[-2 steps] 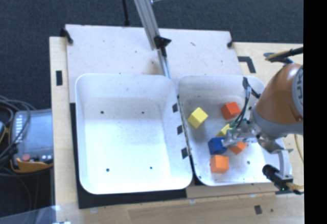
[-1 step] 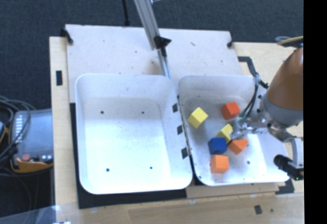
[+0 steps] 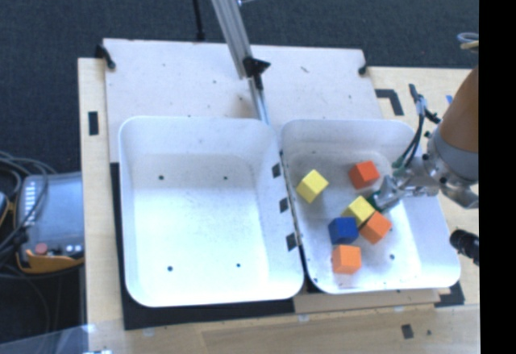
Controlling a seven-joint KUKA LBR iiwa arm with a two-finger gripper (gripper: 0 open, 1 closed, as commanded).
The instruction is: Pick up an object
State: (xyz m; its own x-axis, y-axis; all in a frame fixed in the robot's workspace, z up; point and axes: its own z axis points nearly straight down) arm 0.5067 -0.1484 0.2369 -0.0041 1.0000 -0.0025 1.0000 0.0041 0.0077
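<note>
Grey arm reaching in from right, wrist angled down-left, gripper [image 3: 386, 197] lowered

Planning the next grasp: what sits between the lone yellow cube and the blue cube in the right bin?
In the camera view, bare white bin floor separates the lone yellow cube from the blue cube.

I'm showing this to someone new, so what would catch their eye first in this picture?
Probably the bright cubes clustered in the right bin: two yellow cubes, a blue cube and three orange cubes. The gripper reaches in from the right, low among them beside the second yellow cube.
</note>
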